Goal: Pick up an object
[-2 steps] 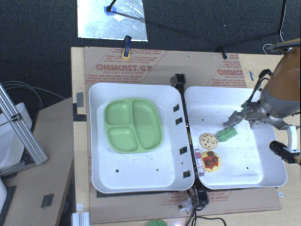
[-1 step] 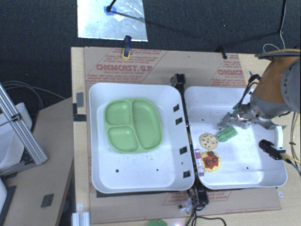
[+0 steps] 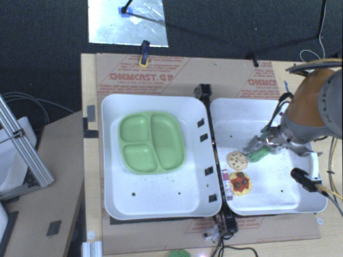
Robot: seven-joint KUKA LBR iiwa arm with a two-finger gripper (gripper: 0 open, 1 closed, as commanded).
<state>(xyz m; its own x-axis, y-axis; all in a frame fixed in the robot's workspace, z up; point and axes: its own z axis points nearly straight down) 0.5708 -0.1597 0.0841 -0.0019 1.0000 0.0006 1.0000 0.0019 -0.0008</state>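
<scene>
Two white bins (image 3: 115,143), one green tray (image 3: 151,142), perhaps three small toys (image 3: 236,160).

1. A rounded grey arm (image 3: 331,98) is being shown at the right, its shell smooth and bulky.
2. A broad orange band (image 3: 306,105) is being worn around it above the wrist.
3. A thin dark cable (image 3: 278,110) is being carried along the band's left side.
4. A metallic grey gripper (image 3: 257,145) is being seen at the tip.
</scene>
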